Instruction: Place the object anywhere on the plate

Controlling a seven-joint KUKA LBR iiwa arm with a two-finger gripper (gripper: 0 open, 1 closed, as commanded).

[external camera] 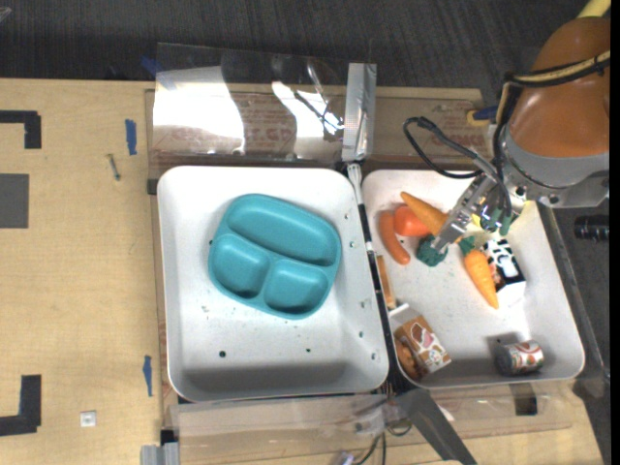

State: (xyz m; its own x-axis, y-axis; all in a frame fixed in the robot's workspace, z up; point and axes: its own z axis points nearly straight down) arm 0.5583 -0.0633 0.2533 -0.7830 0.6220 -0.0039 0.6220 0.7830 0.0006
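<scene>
A teal plate with three compartments lies in the left bin. In the right bin lie toy foods: an orange carrot, an orange-red pepper-like piece, an orange sausage shape and a second carrot-like piece. My gripper reaches down from the right into the right bin, its dark tip just right of the pepper-like piece and left of the carrot. Nothing shows between its fingers.
A black-and-white patterned item lies beside the carrot. A brown snack box and a small can sit near the right bin's front. A metal divider stands behind the bins. Cables trail behind the right bin.
</scene>
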